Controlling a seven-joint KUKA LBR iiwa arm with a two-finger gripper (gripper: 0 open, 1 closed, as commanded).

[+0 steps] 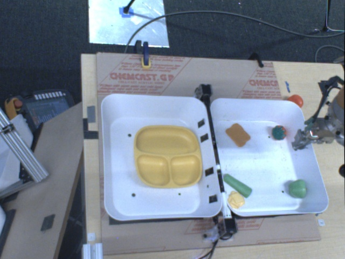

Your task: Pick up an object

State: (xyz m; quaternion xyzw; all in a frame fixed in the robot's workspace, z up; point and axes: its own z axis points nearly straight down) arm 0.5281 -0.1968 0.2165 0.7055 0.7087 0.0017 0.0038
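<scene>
The right bin [269,155] holds a tan bread-like piece [237,134], a small teal and red ball [278,133], a green cylinder [237,185], a yellow lump [236,200] and a green rounded piece [297,188]. My gripper [302,139] hangs over the right rim of this bin, right of the ball and above the green rounded piece. Nothing shows between its tips.
The left bin [116,117] carries a yellow three-compartment tray [166,155]. An orange ball [295,100] lies outside the right bin's far corner. Black clips line the seam between the bins [207,144]. Cables and a foil sheet [127,14] lie behind the bench.
</scene>
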